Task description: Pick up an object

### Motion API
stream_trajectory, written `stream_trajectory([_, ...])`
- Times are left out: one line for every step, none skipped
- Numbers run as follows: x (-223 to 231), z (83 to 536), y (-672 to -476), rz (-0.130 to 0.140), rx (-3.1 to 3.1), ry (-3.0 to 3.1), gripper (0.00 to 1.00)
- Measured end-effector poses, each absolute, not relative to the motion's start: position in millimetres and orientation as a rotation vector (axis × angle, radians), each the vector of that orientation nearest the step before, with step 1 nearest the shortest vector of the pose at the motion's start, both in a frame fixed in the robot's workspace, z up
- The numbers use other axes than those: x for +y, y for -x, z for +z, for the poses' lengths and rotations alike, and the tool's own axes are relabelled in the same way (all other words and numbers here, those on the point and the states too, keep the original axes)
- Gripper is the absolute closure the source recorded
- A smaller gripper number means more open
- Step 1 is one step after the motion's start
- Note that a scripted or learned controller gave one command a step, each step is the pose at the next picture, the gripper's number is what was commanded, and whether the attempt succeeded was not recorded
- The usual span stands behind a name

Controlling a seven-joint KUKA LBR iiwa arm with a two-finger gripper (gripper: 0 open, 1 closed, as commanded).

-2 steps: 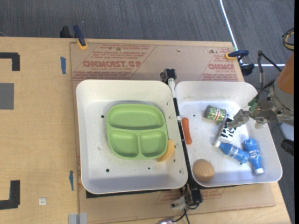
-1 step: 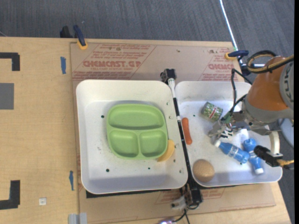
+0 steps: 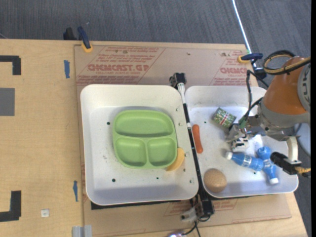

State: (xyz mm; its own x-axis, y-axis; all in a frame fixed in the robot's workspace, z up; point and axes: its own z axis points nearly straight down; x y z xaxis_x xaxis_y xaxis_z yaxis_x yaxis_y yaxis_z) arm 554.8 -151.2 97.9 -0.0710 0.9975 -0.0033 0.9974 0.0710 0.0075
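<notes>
Left white shallow bin (image 3: 94, 132): a green three-compartment plastic plate (image 3: 144, 138) sits mid-bin, a yellow banana-shaped toy (image 3: 176, 160) touching its lower right corner.

Right white shallow bin (image 3: 217, 100): an orange carrot-like stick (image 3: 197, 138) lies near the left wall, a tan egg-shaped ball (image 3: 215, 179) at the front, a green printed small can (image 3: 224, 117) tipped over toward the back, and a blue-and-white tube-shaped toy (image 3: 256, 161) toward the right.

The claw (image 3: 239, 138) hangs low in the right bin, between the can and the blue toy's white left end, just beside both. Its metal fingers look slightly parted with nothing seen between them, so no grasp yet.

Likely target is the blue toy or the can, cannot tell which. The blue toy looks light, hard plastic, smooth, branching shape; best taken across the straight middle barrel, as the ends could slip out. The can looks light and stiff but round, so it may roll; grip across its sides.
</notes>
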Motion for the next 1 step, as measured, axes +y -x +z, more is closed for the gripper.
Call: stream_trajectory([-103.8,193.8,-565.4,0.0,1.806,-2.571,1.0])
